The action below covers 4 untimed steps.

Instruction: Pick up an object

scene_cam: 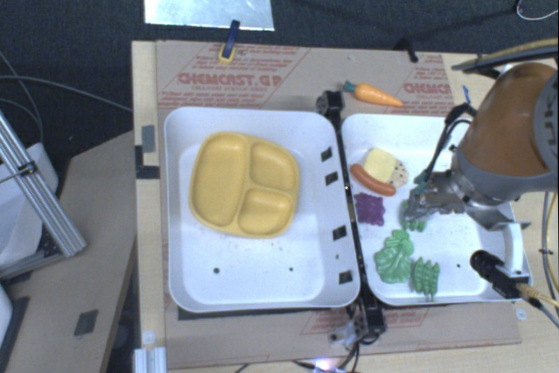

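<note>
Camera view: claw just above lettuce.

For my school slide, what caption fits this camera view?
Robot end effector reaching among toy foods in the right bin, beside a yellow tray.

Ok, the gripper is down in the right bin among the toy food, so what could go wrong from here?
The gripper sits right over a small green piece, close to the leafy green toy and the purple grapes. It may nudge those neighbours or close on two things at once.

The green piece is small and partly hidden under the gripper, so the grasp may slip or miss.

The sausage and cheese lie near the arm's path and could get knocked.
</note>
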{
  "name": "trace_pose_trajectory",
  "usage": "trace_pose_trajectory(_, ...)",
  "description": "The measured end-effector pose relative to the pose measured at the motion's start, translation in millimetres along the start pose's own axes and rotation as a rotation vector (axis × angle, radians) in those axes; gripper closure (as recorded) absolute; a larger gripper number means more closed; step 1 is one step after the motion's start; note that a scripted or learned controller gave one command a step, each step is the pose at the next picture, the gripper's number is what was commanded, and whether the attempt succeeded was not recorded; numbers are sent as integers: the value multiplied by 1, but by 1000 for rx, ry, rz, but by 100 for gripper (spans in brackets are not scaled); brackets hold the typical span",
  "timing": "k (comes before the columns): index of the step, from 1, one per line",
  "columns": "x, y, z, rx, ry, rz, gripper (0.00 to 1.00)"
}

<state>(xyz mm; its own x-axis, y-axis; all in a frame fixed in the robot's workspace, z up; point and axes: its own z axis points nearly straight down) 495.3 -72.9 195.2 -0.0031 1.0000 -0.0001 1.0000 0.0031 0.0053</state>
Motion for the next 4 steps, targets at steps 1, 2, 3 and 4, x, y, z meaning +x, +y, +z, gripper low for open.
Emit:
trace_pose_trajectory(1, 56, -8, 11, 5, 3, -6, 100)
trace_pose_trajectory(2, 107, -6, 11, 4, 3, -6, 100)
trace_pose_trajectory(3, 138, -7, -48, -1, 3, -6, 100)
trace_pose_trajectory(4, 189, -8, -2, 9, 2, -6, 100)
